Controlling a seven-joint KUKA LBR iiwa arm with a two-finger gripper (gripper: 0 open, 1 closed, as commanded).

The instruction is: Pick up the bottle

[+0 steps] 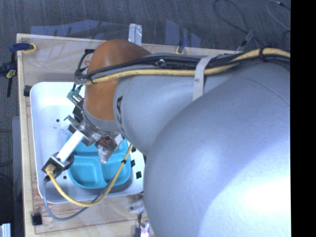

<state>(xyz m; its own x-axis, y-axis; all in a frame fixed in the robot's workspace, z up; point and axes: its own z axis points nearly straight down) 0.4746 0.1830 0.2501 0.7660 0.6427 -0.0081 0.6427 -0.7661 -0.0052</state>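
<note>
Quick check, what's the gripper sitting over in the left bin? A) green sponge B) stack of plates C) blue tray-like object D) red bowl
C: the gripper hangs over a blue tray-like object that lies in the near part of the left bin, with a yellow cable looping across it.

Grey arm (207, 132) low over the left white bin (42, 102), gripper (101, 149) above a blue tray (94, 174).
</note>
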